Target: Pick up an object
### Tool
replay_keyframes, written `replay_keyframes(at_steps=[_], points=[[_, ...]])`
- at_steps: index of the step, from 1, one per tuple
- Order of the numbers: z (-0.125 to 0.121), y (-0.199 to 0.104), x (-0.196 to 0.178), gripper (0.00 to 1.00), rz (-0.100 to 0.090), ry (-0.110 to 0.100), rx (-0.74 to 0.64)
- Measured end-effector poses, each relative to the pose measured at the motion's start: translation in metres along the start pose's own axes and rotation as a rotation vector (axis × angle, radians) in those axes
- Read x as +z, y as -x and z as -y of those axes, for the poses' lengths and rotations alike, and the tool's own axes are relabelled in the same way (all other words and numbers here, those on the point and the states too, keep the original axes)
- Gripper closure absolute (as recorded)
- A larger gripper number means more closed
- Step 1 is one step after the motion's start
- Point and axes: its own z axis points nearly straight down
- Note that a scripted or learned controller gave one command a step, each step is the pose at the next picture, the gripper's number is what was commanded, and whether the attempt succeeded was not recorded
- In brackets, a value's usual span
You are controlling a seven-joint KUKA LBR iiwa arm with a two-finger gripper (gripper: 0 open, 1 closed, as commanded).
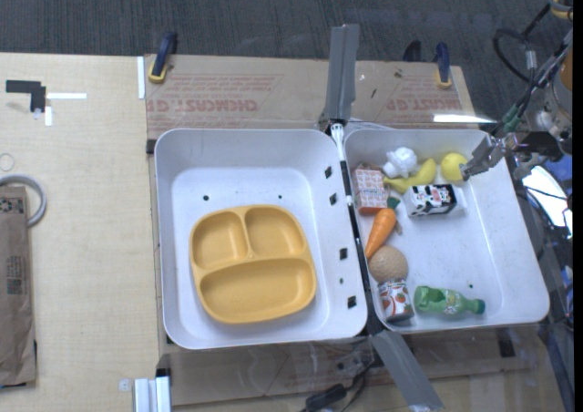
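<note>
The right bin (pixel 510 246) holds several toy foods. A yellow lemon (pixel 453 165) lies at the back, with a banana (pixel 412 175) and a small white item (pixel 399 161) to its left. In front of them sits a black-and-white carton (pixel 432 200). Along the bin's left side lie an orange box (pixel 369 189), a carrot (pixel 383 228), a tan round fruit (pixel 387 264) and a small can (pixel 394 301). A green bottle (pixel 446 303) lies at the front. My gripper (pixel 477 162) hangs at the bin's back right, just right of the lemon, with nothing visibly held.
The left bin (pixel 178 219) holds a yellow divided plate (pixel 252 262). A grey divider post (pixel 342 73) rises between the bins at the back. Cables and the arm's body crowd the right edge. Cardboard lies behind the bins, held by blue clamps (pixel 164 55).
</note>
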Motion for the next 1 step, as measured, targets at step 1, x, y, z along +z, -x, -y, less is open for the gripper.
replay_keyframes(at_steps=[1], points=[[0.078,0.0384,0.0501,0.0,-0.001,0.0,-0.052]])
